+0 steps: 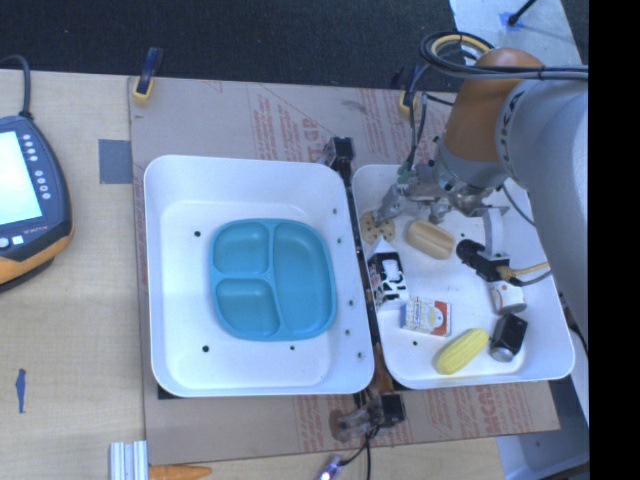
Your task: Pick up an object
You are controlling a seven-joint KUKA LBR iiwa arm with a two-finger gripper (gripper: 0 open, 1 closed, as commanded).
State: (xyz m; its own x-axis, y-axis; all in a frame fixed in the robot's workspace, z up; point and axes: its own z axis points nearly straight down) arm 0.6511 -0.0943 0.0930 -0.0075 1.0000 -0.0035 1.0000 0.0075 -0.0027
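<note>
Left bin point(160, 268): white, shallow, on cardboard sheet point(260, 118) covering bench point(70, 368). Blue divided plate point(272, 279) lies flat in left bin, near centre, three compartments. Teach pendant point(25, 203), orange-edged with grey screen, on bench well left of left bin. Grey tape patch point(115, 160) just beside left bin's upper-left corner. Blue-handled clamp point(146, 76) above left bin at cardboard's far edge. Black clamp point(341, 152) at left bin's upper-right corner; another clamp point(370, 415) below its lower-right corner.

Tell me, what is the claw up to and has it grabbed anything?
Claw low in right white bin, far end. Tan oblong block beside it, not seen held. Yellow toy corn cob and small printed card lie nearer.
</note>
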